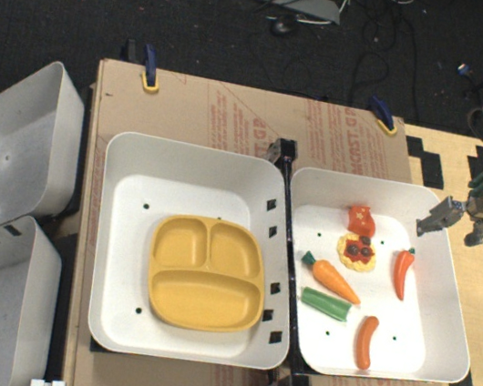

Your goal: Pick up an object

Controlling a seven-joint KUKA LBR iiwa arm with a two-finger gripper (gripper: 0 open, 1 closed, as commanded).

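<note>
Brown board covers the surface (238, 108), and on it two shallow white bins sit side by side. Left bin (118, 212) holds a yellow divided tray (207, 274). Right bin (448, 335) holds the candidate objects: a red chili pepper (403, 272), a carrot (334, 278), a green pod (326, 303), a sausage-shaped piece (365, 341), a small tart (357, 251) and a red piece (362, 220) just behind it.

The end effector (458, 226) hangs at the right bin's upper right rim, fingers spread apart, nothing between them.

Nearest object, by judgement, is the red chili pepper. It lies near the end effector, down and to the left in the view, inside the bin and apart from the tart beside it. Its long axis runs almost straight up and down the view, green stem end at the top, tapered tip at the bottom.

A grasp would probably call for the fingers to close across that axis, from left and right of the pepper
</note>
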